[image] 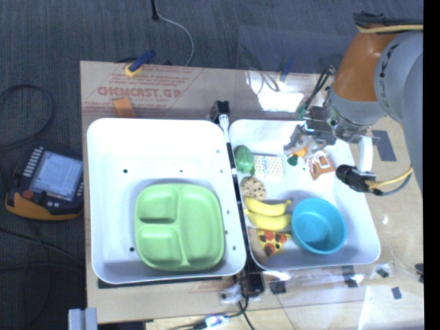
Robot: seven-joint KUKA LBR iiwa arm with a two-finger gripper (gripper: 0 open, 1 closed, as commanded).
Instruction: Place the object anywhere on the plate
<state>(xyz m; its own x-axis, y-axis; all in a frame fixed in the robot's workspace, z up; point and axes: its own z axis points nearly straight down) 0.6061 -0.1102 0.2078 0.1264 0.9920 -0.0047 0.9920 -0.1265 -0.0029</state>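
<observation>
Meanwhile, the pincer (302, 145), its grip impossible to tell, hung at the upper right of the frame over the right white bin (357, 249), while the green divided plastic plate (180, 227) lay in the left white bin (117, 157).

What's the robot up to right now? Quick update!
Gripper low over right bin, grip unclear. Green plate in left bin, bare. Banana, blue bowl unpicked.

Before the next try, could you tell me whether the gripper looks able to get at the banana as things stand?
Probably yes. The banana lies uncovered in the right bin, and the gripper hovers over that same bin. The blue bowl touches its right end, so that side looks tight.
</observation>
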